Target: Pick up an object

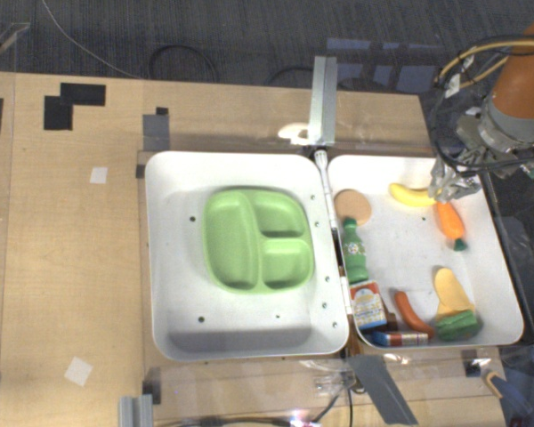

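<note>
Metal hand (451, 186) low between banana (411, 196) and carrot (450, 222), grip unclear.

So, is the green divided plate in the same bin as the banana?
No, the green plate lies in the left bin, the banana in the right bin.

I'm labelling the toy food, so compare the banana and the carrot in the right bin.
The banana is yellow and curved; the carrot is orange and straight with a green tip. The banana lies crosswise, the carrot runs toward the bin's near side. Both sit close by the gripper.
</note>
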You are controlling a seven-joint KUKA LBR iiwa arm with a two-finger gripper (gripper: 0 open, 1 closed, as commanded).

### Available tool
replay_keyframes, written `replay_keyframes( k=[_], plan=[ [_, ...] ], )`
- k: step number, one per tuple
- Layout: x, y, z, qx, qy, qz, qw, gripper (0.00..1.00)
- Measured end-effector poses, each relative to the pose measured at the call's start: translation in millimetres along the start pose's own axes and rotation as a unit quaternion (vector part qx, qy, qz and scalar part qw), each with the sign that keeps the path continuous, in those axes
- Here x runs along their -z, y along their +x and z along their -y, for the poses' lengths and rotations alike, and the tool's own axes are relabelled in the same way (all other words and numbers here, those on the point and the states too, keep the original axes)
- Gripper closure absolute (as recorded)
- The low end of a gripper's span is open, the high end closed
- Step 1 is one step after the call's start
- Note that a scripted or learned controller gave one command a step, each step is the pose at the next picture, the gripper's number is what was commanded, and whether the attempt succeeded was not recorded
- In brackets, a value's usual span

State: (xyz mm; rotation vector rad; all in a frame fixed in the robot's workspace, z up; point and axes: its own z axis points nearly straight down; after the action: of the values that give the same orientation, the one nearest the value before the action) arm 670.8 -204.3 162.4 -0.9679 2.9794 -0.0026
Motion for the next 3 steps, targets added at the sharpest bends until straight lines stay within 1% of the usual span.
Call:
replay_keyframes(
  k=[1,2,3],
  plan=[
    [2,0,1,-0.001,0.001,0.001,1.0000,0.00],
    [-67,82,-58,-0.023,0.003,0.001,0.9997,0.00],
    [-70,95,-122,0.044,0.004,0.002,0.9990,0.00]
  ],
)
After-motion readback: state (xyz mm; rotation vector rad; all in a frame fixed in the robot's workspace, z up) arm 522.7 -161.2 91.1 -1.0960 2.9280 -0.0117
